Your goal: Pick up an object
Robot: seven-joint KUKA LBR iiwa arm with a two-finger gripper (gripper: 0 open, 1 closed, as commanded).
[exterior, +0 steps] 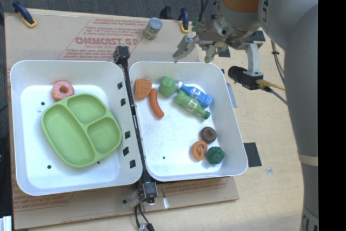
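The gripper (pixel 195 50) hangs over the far rim of the right bin (pixel 233 116), its two fingers (pixel 181 49) spread wide with nothing between them. Just below the fingers, inside that bin, lie a green ball-like piece (pixel 167 86), a blue bottle (pixel 197 94) and a green bottle (pixel 191 104), the two bottles side by side and touching. Below and to the left of the fingers sit an orange wedge (pixel 142 88) and an orange sausage-shaped piece (pixel 156 104), close together near the bin's left wall. Farther below the fingers, toward the near right corner, are a brown doughnut (pixel 208 134), an orange ring (pixel 199 150) and a green broccoli piece (pixel 215 155), clustered together. Well to the left of the fingers, the left bin (pixel 21 170) holds a green divided plate (pixel 81 130) and a pink doughnut (pixel 62 89) just beyond the plate's far edge. Left of the fingers, a small jar (pixel 153 28) stands on the surface (pixel 265 181).
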